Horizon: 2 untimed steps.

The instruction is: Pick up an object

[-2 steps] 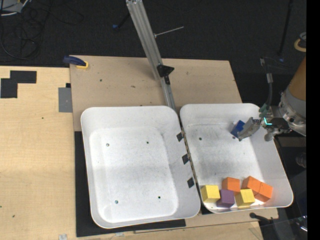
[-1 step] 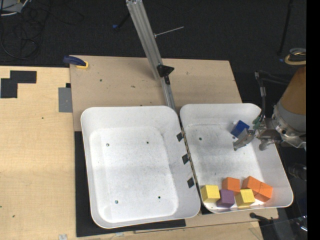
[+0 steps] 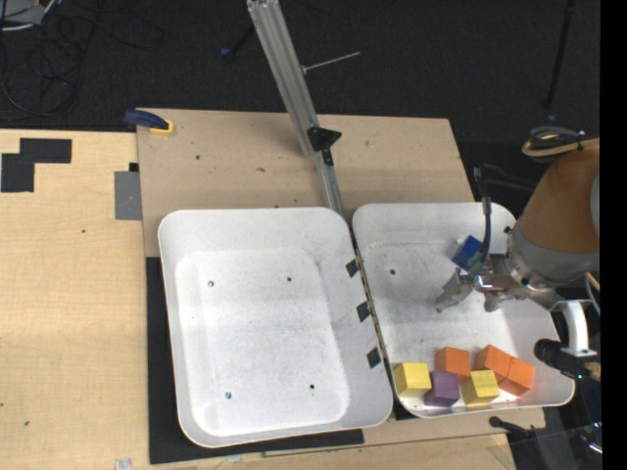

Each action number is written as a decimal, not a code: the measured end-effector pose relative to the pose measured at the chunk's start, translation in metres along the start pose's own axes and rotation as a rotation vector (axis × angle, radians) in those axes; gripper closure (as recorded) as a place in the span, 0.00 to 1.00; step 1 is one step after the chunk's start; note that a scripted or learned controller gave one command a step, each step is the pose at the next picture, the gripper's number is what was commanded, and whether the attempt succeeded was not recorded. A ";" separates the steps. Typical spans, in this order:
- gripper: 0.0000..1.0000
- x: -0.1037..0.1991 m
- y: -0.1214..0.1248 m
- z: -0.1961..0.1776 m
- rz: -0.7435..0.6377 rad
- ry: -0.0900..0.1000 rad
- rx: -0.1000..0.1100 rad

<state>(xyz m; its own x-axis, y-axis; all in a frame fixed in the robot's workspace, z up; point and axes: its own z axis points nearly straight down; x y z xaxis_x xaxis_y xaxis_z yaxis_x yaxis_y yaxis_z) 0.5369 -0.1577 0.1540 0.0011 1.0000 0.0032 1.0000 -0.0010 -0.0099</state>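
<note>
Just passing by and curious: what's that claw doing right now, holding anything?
Gripper: open over the right bin, holding nothing; a blue block lies just beside it.

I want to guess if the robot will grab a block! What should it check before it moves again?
1. Blocks to pick: ok. The yellow block, purple block and orange block sit at the near edge of the right bin.
2. Pincer over the right bin: ok.
3. Pincer above a block in that cluster: not ok, it hangs farther back.
4. Blue thing by the pincer, held or loose: cannot tell.
5. Space between blocks for gripping: not ok, they crowd together.
</note>
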 end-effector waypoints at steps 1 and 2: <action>0.00 0.001 0.007 0.060 0.004 0.000 -0.001; 1.00 -0.001 0.007 0.047 0.012 -0.002 -0.005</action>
<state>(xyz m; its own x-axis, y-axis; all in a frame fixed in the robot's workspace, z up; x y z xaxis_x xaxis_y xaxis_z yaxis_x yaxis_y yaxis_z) 0.5439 -0.1586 0.1068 0.0134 0.9999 0.0014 0.9999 -0.0134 -0.0053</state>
